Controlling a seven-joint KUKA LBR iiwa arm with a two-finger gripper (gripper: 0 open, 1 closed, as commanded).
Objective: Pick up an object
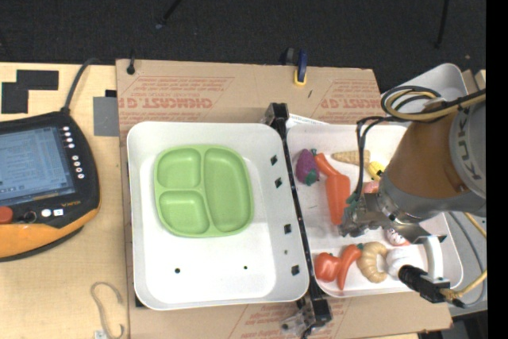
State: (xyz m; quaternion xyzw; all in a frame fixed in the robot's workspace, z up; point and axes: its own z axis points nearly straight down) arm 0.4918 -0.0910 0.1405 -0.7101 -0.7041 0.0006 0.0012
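a: what takes up most of the bench?

b: two shallow white bins side by side on a cardboard sheet (238, 95). the left bin (151, 250) carries a green divided plate (204, 191) with three compartments, lying flat in its upper half. the right bin (313, 139) is the crowded one.

a: and the arm?

b: it reaches in from the right, its orange band (425, 163) over the right bin, grey body behind it, dark cables looped above the band. to the far left, off the cardboard, a control pendant (40, 182) with a lit screen and an orange underside rests on the bench.

a: the gripper?

b: the gripper (355, 222) is low in the right bin, just beside the lower end of an orange carrot-like toy (336, 194). it's a dark cluster there; i cannot tell whether it is apart or together, and nothing is plainly held.

a: which objects could be picked?

b: all in the right bin: the carrot-like toy near the middle, a purple toy (305, 165) touching its upper left, a pale cone (346, 157) above, a red piece (329, 266) and a tan curled piece (371, 260) near the front wall.

a: anything smaller?

b: a blue and yellow clamp (301, 69) at the cardboard's back edge.
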